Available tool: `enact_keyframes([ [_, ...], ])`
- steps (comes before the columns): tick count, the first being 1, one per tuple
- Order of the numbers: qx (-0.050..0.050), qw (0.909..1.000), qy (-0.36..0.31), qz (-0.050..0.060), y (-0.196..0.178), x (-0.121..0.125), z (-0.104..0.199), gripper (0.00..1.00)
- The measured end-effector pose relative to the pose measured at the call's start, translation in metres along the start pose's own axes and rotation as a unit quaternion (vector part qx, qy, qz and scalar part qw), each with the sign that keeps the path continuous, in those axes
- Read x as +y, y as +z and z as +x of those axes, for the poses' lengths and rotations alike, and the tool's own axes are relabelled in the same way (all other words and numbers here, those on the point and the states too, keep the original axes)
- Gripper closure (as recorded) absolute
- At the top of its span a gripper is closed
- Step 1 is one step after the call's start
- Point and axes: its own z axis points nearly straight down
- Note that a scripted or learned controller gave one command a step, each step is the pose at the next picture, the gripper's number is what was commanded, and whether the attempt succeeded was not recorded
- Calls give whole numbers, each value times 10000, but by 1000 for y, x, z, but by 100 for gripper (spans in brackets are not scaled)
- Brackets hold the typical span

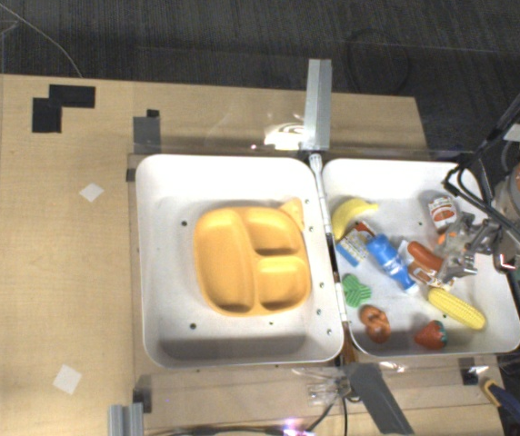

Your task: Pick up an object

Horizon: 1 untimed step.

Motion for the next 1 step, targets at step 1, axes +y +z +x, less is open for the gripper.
enact_keyframes([
  [1,-41,10000,-1,-3,-12,1,-3,100],
])
